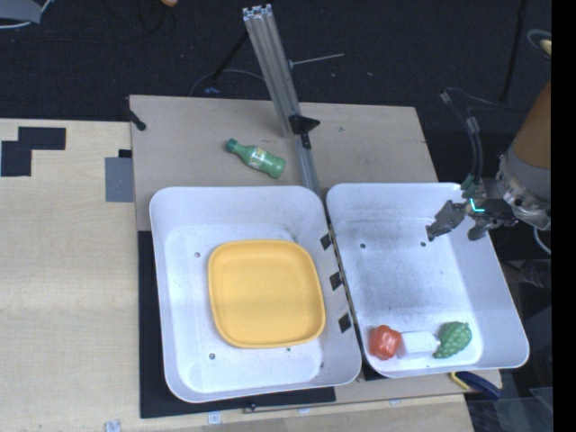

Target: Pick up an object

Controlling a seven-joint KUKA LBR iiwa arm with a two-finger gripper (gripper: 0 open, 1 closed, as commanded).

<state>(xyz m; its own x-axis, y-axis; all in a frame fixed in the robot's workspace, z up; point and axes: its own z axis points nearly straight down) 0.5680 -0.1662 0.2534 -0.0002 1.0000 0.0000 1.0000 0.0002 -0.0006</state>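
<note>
Bench (378,142): tan board under both bins; no readable writing on it.
Left bin (175,268): shallow, white, holding a yellow plate (266,292) that lies flat near its middle.
Right bin (405,268): shallow, white, touching the left bin along its left rim; three small things sit in a row at its near edge.
Arm (531,165): enters from the right, over the far right corner of the right bin, wrist angled down and to the left.
Metal post (279,70): slanted rail rising from the bench behind the bins.
Gripper (463,219): two dark fingers pointing down-left, spread apart, nothing between them; it hangs above the bin's far right part, well apart from the objects.
Green bottle (256,157): lying on its side on the bench, beyond the left bin; its pale label is too small to read.
Green bumpy object (453,339): near right corner of the right bin.
White block (418,343): between the green object and the red one, just beside both.
Red object (385,342): leftmost of the row.
</note>
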